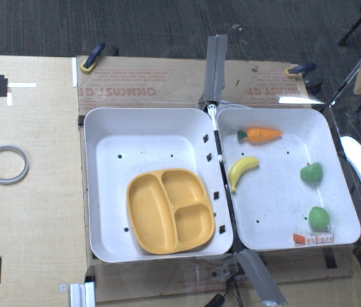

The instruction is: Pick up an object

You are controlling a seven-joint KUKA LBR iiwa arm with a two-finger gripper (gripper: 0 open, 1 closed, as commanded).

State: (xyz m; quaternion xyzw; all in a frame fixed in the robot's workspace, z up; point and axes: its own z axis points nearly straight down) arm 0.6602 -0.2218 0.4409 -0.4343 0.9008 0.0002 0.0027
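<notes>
Five objects lay in the right bin [333,139]: a carrot [262,134] near its far edge, a banana [240,170] by its left wall, two green fruits [312,173] [319,218] along its right side, and a small box [314,238] at its near edge. A yellow plate [170,210] occupied the left bin's [103,139] near half. The gripper's state could not be told.

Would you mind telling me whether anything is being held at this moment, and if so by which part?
Nothing is held. The carrot, banana and two green fruits lie loose in the right bin; the yellow plate rests in the left bin.
</notes>
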